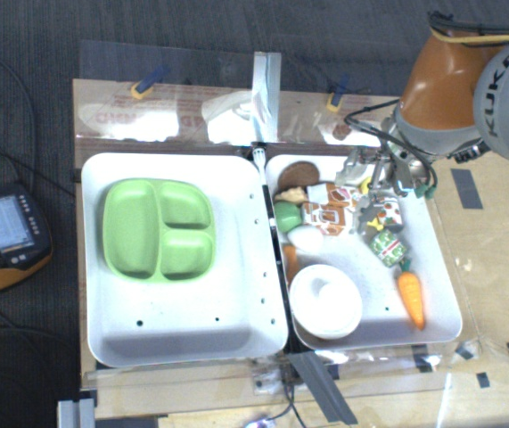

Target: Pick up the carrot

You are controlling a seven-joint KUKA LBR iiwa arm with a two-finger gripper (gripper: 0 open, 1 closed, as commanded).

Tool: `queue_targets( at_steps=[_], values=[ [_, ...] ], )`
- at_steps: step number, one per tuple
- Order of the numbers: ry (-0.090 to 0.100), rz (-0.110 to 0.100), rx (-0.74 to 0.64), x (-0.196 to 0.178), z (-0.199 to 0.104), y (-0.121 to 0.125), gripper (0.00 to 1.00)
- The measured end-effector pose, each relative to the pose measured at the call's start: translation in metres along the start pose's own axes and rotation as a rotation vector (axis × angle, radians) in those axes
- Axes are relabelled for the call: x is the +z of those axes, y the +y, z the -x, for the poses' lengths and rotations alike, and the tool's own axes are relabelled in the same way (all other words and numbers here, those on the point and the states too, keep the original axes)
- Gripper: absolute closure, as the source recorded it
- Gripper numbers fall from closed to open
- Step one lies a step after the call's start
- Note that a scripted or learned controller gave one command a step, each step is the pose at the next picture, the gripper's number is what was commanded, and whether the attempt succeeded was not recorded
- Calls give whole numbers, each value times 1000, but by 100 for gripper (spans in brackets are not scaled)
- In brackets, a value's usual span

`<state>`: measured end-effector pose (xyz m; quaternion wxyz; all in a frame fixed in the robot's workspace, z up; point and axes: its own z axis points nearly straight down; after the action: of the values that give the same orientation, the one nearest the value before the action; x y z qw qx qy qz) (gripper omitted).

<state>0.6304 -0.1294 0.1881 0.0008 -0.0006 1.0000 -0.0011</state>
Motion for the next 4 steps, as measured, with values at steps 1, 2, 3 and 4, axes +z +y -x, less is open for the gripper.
queue_targets(
  at_steps=[1, 2, 3, 4],
  values=[
    [-11, -1, 102, 98, -34, -75, 0],
    [-12, -2, 93, 97, -71, -94, 0],
    [-13, -3, 57, 97, -132, -81, 0],
    [-19, -6, 84, 96, -140, -70, 0]
  ],
)
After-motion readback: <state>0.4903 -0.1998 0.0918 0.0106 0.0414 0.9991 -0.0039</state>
